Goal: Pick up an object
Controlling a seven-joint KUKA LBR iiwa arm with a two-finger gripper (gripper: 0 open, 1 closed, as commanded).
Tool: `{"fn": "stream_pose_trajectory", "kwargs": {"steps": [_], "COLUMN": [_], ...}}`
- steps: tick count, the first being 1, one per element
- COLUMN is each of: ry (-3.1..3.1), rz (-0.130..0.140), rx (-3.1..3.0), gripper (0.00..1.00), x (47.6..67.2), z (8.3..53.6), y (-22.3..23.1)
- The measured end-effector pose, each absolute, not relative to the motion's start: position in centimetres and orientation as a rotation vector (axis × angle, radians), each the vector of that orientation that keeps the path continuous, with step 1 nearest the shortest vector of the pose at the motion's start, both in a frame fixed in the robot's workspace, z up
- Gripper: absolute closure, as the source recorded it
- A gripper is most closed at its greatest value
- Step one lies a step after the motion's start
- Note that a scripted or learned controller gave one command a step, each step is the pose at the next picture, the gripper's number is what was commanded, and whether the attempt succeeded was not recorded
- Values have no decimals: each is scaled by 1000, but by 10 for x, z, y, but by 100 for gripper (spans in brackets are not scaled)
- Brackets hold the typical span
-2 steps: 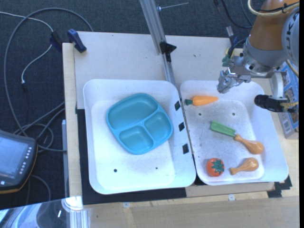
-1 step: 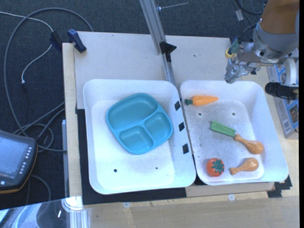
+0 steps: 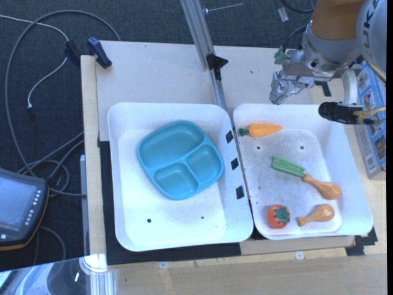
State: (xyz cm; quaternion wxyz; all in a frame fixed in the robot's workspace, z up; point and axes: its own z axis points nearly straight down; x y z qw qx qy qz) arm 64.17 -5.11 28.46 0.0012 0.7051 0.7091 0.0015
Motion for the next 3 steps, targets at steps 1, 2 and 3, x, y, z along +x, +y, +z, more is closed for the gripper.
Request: {"fn": "stream_pose_trajectory", "kwargs": {"steps": [1,2,3], "ry": [2231,2227,2229], "rz": [-1,5,-2], "rx": [2216,2214,2218], "gripper": [100,100,100], "x": [655,670,671], "z": [262,260,242], "y": [3,54,96]}}
